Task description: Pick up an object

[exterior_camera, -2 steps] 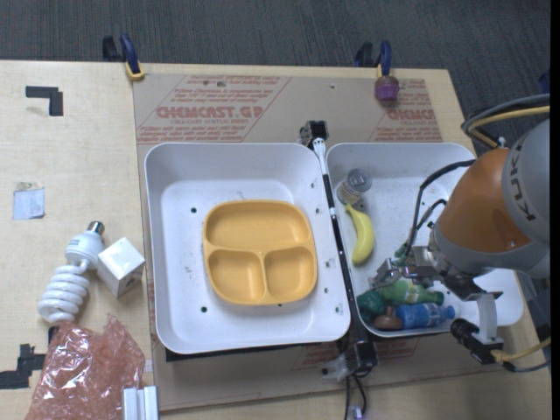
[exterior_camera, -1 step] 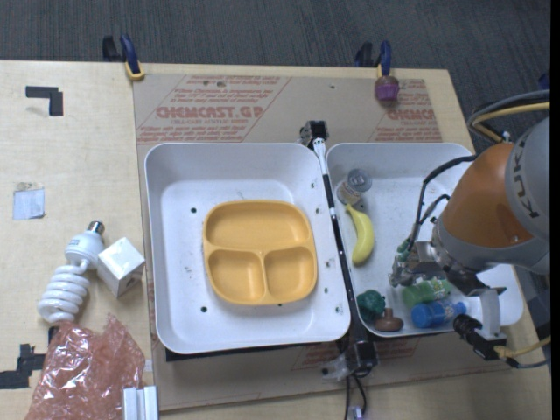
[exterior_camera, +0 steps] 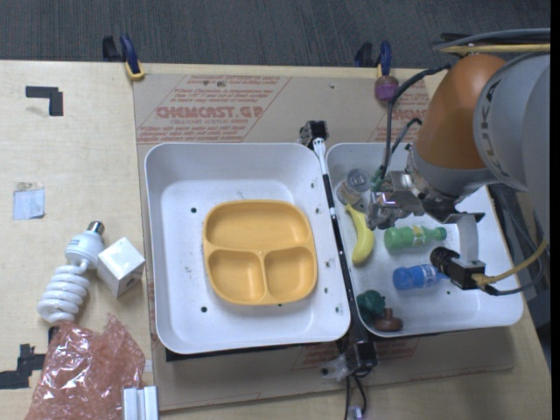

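Observation:
The right bin (exterior_camera: 499,309) holds a yellow banana (exterior_camera: 360,237), a green bottle (exterior_camera: 414,236) lying on its side, a blue bottle (exterior_camera: 416,276), a dark green toy (exterior_camera: 371,303) and a brown item (exterior_camera: 387,324) at the front. My gripper (exterior_camera: 381,206) hangs low over the bin's back left part, just right of the banana's upper end and above the green bottle's cap. The arm's orange band (exterior_camera: 459,116) covers the bin's back right. A small round grey object (exterior_camera: 356,180) lies behind the banana.
The left bin (exterior_camera: 171,234) carries a yellow three-compartment tray (exterior_camera: 260,251). On the bench to the left lie a spiral light bulb (exterior_camera: 70,278), a white cube (exterior_camera: 121,265) and a crumpled pink bag (exterior_camera: 83,370). Clamps hold the board at the back.

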Tool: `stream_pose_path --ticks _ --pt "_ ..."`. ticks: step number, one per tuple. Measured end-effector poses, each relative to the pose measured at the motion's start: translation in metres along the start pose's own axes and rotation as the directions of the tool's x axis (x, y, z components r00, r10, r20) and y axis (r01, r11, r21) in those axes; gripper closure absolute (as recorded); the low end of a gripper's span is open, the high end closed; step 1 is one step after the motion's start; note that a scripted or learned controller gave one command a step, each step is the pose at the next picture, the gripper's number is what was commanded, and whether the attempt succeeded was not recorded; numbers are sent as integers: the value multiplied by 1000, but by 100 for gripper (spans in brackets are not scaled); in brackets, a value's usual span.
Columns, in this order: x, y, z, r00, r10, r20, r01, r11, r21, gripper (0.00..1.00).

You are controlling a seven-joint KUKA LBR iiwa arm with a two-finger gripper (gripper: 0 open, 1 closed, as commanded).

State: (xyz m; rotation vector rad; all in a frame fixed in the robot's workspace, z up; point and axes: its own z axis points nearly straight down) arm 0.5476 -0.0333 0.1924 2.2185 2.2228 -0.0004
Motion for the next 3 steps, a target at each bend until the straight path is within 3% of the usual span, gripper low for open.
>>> stream_pose_path --ticks 1,2,3 --pt "0 0 0 1000 0 0 0 1000 0 0" --pt "0 0 0 1000 0 0 0 1000 0 0" --pt "-67 -10 96 1000 0 -3 0 1000 -4 0"
